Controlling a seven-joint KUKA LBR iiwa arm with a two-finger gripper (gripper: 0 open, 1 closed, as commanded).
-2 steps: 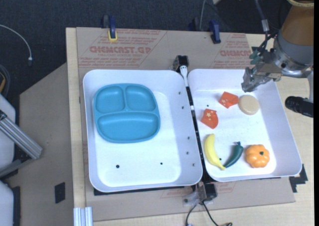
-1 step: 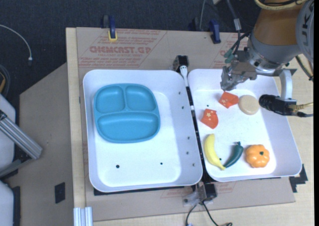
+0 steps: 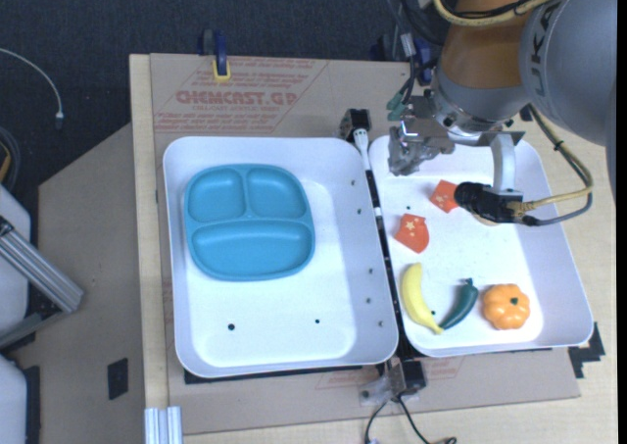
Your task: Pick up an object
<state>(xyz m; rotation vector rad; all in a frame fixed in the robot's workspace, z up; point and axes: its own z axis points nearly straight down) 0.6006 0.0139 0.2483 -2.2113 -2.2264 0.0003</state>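
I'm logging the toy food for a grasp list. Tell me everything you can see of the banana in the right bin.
The banana is a small yellow toy, smooth and plastic-looking, curved like a crescent. It lies flat on the floor of the right bin, near its front left corner, one tip pointing up the bin and the other toward the front rim. Its lower end meets or nearly meets the dark green pepper beside it. The gripper is well away, at the bin's far end.

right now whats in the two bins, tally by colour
red: 2, red piece, red block
yellow: 1, banana
green: 1, pepper
orange: 1, pumpkin
blue: 1, divided plate
total: 6
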